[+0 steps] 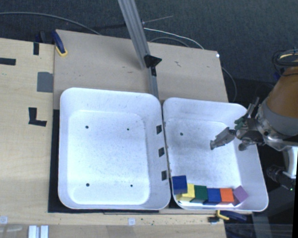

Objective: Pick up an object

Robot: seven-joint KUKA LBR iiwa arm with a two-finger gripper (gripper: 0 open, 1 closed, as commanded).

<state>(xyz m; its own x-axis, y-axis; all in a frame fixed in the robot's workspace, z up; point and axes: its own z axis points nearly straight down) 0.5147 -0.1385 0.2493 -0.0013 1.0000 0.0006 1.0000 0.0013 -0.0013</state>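
Note:
Several small blocks line the front wall of the right bin (248, 165): a blue block (179, 183), a yellow one (186, 195), a green one (200, 193), a second blue one (214, 196), an orange one (226, 195) and a purple one (240, 193). My gripper (232, 143) hangs over the right half of this bin, well behind the row of blocks. It is open, with one finger (220, 140) slanting down to the left and nothing between the two.
The left bin (65, 135) lies beside the right one, and they meet at a shared rim with black clips (161, 152). A metal bar (133, 22) slants in from the back. The arm's orange band (289, 93) is at the right edge.

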